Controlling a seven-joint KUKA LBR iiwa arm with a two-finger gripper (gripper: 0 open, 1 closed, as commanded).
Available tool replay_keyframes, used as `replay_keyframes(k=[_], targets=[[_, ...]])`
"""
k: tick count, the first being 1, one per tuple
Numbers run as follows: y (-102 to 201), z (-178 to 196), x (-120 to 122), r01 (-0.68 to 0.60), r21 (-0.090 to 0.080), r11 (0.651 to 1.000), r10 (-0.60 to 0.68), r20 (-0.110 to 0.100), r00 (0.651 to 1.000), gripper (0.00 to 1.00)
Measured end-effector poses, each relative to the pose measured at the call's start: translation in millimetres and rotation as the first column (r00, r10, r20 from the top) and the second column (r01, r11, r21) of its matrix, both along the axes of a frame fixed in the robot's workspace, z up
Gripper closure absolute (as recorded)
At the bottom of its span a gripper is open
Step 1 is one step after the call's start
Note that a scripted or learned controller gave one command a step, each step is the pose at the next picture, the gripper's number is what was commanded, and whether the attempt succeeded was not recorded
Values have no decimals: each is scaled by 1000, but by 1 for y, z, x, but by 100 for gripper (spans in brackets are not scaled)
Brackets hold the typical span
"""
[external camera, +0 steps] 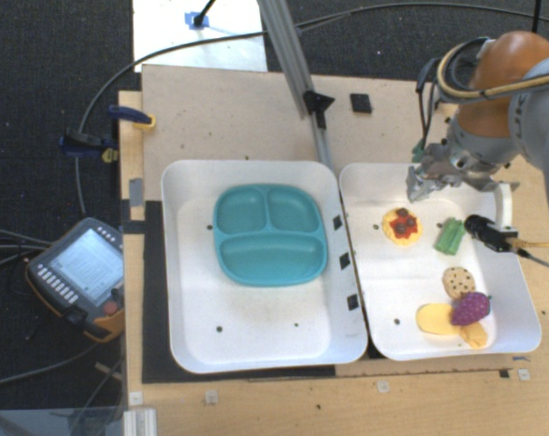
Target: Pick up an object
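nearest in the right bin lie a toy banana, purple grapes and a cookie; further, a green block and a small pizza. the tool hovers just beyond the pizza, nothing visibly held; if its fingers are apart or together, one cannot tell. the step seems approach; next it must lower onto one object.

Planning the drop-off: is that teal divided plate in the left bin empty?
Empty. All three compartments of the teal plate show bare; the toy foods lie in the right bin.
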State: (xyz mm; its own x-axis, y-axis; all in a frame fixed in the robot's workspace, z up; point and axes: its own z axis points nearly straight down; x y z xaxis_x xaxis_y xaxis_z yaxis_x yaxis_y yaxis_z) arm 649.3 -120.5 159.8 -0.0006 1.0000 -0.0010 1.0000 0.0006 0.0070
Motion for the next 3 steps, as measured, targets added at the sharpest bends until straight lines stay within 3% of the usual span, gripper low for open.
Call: replay_keyframes(k=[2, 3], targets=[[9, 115, 2, -5, 0, 1000, 5, 1, 1000, 100], [68, 117, 3, -9, 1, 1000, 9, -4, 1000, 100]])
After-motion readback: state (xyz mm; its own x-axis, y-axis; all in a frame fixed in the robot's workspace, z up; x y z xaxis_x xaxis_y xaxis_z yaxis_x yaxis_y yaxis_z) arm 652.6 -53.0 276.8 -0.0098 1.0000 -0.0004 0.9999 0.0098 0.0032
